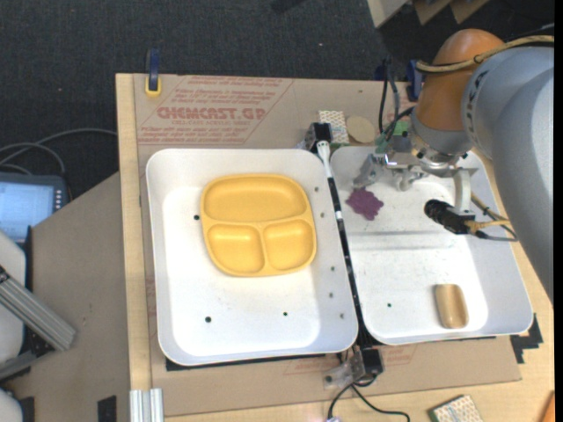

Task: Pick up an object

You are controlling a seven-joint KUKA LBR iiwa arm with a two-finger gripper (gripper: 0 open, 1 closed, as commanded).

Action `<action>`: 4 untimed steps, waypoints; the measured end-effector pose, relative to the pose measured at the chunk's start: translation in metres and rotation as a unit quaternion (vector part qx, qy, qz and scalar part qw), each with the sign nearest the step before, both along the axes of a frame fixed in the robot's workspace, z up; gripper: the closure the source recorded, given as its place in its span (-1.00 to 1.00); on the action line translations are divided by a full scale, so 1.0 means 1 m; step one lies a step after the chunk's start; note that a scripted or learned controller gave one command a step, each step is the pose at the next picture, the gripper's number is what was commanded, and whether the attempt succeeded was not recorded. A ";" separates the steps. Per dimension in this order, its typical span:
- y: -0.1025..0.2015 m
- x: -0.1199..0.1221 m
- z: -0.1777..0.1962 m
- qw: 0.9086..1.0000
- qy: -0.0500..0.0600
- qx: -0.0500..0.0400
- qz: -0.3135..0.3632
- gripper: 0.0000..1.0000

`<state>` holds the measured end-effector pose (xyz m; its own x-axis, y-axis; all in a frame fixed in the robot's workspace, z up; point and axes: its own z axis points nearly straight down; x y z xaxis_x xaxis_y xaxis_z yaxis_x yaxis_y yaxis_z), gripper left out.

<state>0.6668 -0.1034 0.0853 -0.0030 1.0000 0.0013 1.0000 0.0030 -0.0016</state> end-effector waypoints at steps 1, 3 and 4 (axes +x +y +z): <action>0.010 -0.052 0.001 1.000 0.000 0.000 -0.003 -1.00; 0.011 -0.171 0.001 1.000 -0.002 -0.001 -0.003 -1.00; -0.013 -0.112 0.000 1.000 -0.004 -0.002 -0.001 -1.00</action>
